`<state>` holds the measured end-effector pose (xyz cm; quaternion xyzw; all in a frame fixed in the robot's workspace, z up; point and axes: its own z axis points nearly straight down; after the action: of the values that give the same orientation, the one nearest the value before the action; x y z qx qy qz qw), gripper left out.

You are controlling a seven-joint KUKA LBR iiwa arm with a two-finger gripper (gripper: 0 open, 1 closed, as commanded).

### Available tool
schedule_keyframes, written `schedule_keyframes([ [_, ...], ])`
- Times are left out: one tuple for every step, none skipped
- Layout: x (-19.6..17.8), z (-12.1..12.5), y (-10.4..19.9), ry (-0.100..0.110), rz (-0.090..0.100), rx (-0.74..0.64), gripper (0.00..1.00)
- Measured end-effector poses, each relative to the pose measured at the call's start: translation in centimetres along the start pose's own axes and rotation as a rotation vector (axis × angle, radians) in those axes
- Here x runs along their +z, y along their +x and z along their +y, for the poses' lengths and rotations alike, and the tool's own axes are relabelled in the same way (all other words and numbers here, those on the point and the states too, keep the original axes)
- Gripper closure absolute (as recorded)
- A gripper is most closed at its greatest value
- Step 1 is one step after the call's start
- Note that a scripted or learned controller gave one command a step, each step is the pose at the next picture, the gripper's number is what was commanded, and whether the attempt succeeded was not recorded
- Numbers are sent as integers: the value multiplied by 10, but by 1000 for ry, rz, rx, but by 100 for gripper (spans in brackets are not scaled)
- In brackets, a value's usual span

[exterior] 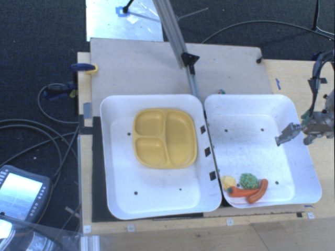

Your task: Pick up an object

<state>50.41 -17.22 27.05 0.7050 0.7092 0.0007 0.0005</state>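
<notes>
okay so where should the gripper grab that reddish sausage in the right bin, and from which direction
Probably best from straight above, closing across the middle of the sausage, where it is narrow. It lies flat near the right bin's near wall, touching the green broccoli piece and a carrot, so its free right end may be safer. The gripper sits higher up.

Arm (323,120) cut off at right edge; pincer (287,135) blurred.

Wood bench (157,69), 2 white bins side by side on it, edges touching. L bin (118,192): yellow divided plate (165,138), upper middle. R bin (251,109): small toy food pile (245,186) in near-left corner. Blue/yellow clamp (84,67) on bench's far-left edge.
</notes>
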Motion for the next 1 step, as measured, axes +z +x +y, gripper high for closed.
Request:
schedule_keyframes([
  [0, 0, 0, -1, 0, 3, 0],
])
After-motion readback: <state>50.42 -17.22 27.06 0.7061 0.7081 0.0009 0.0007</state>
